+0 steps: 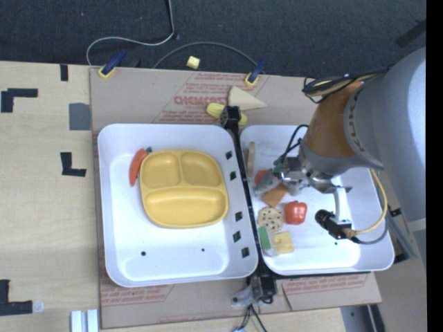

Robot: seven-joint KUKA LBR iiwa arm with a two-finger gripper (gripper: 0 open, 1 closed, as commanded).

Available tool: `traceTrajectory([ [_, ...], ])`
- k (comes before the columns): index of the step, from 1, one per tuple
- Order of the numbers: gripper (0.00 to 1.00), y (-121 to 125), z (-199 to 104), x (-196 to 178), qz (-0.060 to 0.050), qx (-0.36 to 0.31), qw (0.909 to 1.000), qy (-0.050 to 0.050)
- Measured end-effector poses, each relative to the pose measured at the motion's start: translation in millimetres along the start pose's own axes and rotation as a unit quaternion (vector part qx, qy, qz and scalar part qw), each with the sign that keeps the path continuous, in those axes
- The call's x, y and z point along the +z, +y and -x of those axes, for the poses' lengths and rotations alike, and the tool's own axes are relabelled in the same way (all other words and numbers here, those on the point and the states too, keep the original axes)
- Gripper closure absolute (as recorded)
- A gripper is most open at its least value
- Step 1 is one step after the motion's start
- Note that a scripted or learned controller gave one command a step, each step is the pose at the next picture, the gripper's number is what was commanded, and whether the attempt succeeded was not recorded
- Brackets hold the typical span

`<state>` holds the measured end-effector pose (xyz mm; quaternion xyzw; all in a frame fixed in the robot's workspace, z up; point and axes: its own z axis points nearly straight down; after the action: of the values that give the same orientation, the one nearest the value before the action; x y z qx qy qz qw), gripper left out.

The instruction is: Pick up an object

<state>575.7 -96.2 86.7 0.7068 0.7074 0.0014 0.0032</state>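
My gripper (279, 178) hangs low over the left half of the right bin (367, 254), below the arm's orange band (331, 126). Right under its tip lie a small red piece (262, 178) and a brown wedge (275, 196). A red tomato-like toy (295, 212) sits just below and to the right. Closer to the front are a round speckled cracker (270, 218), a yellow cheese block (282, 242) and a green piece (264, 238). The wrist hides whatever is directly beneath it.
The left bin (118, 254) holds a yellow divided plate (184, 187) with an orange carrot-like toy (137, 166) at its left. A pale stick (250, 156) lies along the divider. A yellow cable (377, 220) loops near the right bin's right side. Loose pieces (246, 98) rest on the cardboard behind.
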Motion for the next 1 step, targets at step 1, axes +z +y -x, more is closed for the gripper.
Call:
traceTrajectory([
  [1, 0.0, 28.4, 4.6, 1.1, -0.003, 0.0, 1.0, 0.001],
])
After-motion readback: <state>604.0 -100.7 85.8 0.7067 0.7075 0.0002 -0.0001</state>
